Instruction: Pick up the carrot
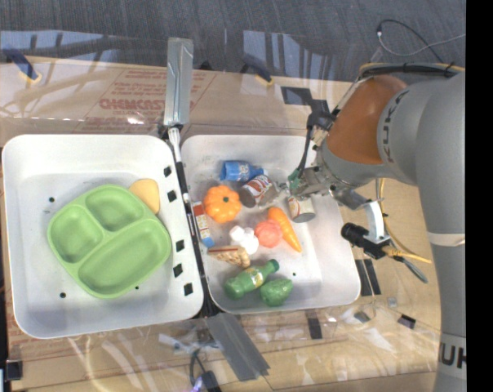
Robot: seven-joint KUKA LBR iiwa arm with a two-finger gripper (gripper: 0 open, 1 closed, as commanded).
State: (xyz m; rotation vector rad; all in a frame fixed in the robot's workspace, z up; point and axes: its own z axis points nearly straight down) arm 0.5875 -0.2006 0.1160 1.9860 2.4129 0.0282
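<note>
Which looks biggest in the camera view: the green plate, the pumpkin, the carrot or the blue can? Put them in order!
Largest to smallest, as they look here:
1. green plate, by far
2. pumpkin
3. and 4. carrot and blue can: too alike to rank; the carrot is longer but thinner.

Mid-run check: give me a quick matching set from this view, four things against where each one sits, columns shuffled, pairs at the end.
Things:
1. carrot
2. green plate
3. green bottle
4. blue packet

Places:
A. near the front wall of the right bin
B. far end of the right bin
C. in the left bin
D. right bin, just below the gripper, beside a pink-red ball

Pairs: 1-D, 2-C, 3-A, 4-B
</note>
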